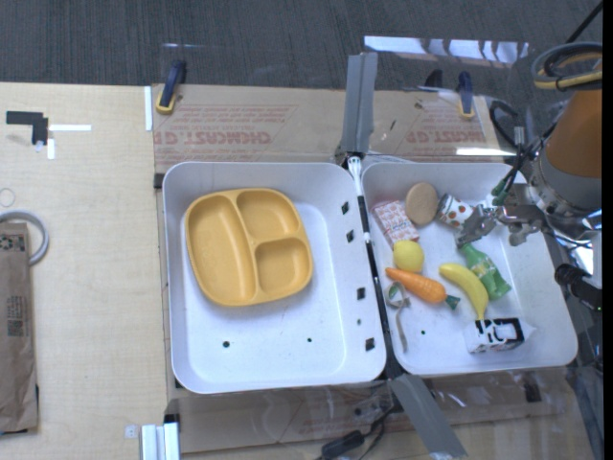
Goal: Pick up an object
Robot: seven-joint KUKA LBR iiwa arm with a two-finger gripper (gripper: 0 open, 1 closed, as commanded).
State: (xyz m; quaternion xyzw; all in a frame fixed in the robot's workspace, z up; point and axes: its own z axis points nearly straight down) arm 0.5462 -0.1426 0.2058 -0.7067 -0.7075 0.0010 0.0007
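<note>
jaws [482, 220] above right bin [551, 348], beside green packet [487, 274]

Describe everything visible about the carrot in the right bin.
The carrot is a toy-like orange piece, plastic by its look, with a small green top at its right end. It lies flat on the floor of the right bin, slanting down to the right. The yellow lemon sits just above its left end, seemingly touching; the banana lies close on its right. The gripper is apart from it.
</note>
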